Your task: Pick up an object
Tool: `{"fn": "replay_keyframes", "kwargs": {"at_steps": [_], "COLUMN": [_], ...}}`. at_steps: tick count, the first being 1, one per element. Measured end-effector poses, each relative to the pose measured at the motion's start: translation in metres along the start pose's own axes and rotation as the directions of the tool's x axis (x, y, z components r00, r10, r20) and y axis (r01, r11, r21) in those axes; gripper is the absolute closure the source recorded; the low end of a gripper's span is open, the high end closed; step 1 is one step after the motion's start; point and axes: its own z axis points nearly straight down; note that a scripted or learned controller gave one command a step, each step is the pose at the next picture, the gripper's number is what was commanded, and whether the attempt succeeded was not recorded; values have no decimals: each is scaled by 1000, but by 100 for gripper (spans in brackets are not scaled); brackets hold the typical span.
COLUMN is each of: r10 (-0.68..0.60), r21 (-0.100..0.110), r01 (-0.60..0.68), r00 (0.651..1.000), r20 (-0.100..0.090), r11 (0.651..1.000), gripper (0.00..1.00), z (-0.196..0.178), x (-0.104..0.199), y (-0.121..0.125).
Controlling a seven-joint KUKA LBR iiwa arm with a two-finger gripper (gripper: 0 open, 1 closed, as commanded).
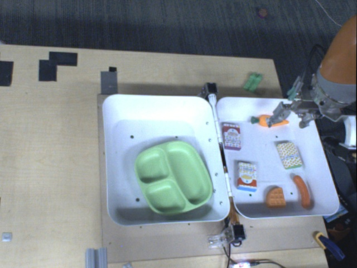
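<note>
The gripper (291, 111) hangs over the right bin's (329, 205) far edge; whether its jaws are parted I cannot tell. Just under its tip lies a toy carrot (272, 121), probably light, stiff, slick plastic, best pinched across its thicker middle.

fixed overhead camera, slanted down, both bins (111, 149) framed

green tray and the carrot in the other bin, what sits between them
In the camera view, between the green tray and the carrot lie the two bins' touching rims and the dark red carton, which stands just right of them.
</note>
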Motion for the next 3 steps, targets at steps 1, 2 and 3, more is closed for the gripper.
{"fn": "replay_keyframes", "kwargs": {"at_steps": [1, 2, 3], "r10": [2, 0, -2], "r21": [3, -6, -3], "r01": [-2, 0, 2], "r00": [1000, 1000, 1000], "r20": [0, 2, 0], "r11": [1000, 1000, 1000], "gripper": [0, 0, 0], "z": [139, 150, 150], "x": [3, 33, 28], "y": [-6, 14, 28]}}
